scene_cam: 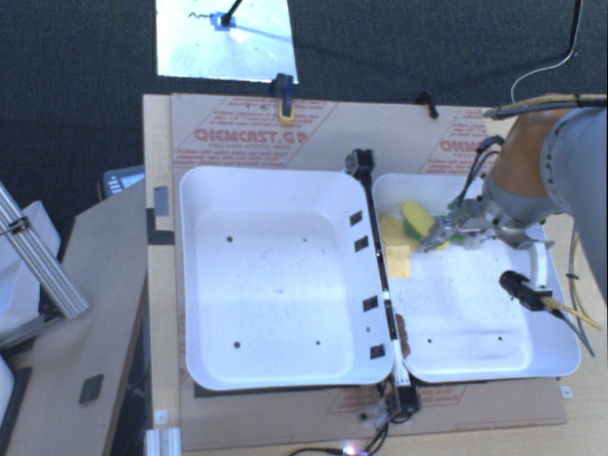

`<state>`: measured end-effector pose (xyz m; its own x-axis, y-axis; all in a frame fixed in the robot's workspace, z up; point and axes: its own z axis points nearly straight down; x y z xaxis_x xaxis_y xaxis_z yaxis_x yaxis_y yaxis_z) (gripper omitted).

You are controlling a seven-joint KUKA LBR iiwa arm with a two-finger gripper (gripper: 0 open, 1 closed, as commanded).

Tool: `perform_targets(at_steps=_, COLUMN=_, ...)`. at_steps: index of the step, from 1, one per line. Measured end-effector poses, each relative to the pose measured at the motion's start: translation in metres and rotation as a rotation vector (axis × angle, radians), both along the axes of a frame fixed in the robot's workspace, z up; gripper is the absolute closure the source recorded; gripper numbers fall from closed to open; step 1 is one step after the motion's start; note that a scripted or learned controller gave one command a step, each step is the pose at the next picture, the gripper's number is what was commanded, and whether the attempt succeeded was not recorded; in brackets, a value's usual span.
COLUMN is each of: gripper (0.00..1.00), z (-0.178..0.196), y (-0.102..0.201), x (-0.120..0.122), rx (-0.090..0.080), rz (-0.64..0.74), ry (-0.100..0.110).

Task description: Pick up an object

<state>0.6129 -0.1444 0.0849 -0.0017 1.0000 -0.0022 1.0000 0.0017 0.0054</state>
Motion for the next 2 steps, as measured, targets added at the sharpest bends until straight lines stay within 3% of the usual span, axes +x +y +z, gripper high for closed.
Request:
perform_targets(at_steps=1, gripper=0.0, z=0.001, y=-0.066, x=0.04, rx=-0.002, rz=-0.001, ry=-0.001)
perform_targets(at_steps=2, gripper=0.0, z=0.0, y=0.01, x=0.014, rx=0.003, rz=0.005, ry=0.005)
